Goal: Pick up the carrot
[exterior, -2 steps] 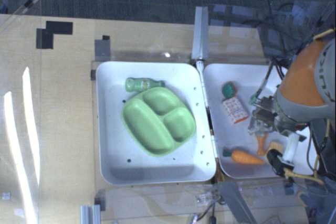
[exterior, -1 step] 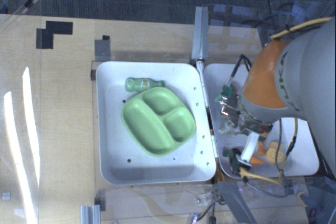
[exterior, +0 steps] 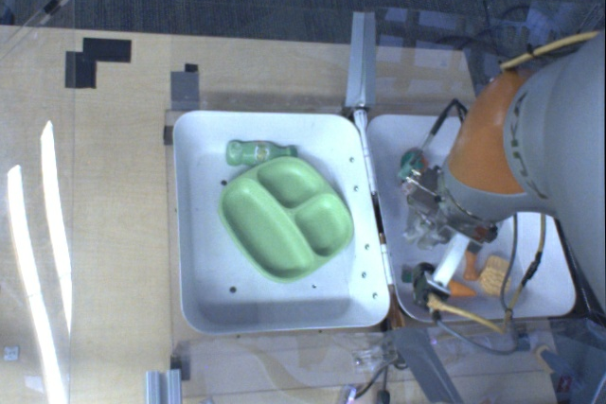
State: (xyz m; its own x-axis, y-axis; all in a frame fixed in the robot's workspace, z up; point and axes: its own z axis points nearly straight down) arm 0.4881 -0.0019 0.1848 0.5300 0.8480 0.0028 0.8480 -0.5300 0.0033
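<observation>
The gripper (exterior: 428, 208) is positioned over the right bin (exterior: 393, 167); its state cannot be told. The carrot (exterior: 461, 290) is seen near the bin's front edge, apparently not yet grasped or lifted.

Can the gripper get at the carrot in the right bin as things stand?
Probably yes. The gripper is over the right bin, and the carrot lies just nearer the camera, beside a tan block, with nothing between them. The bin's near wall is close and could crowd the approach.
</observation>
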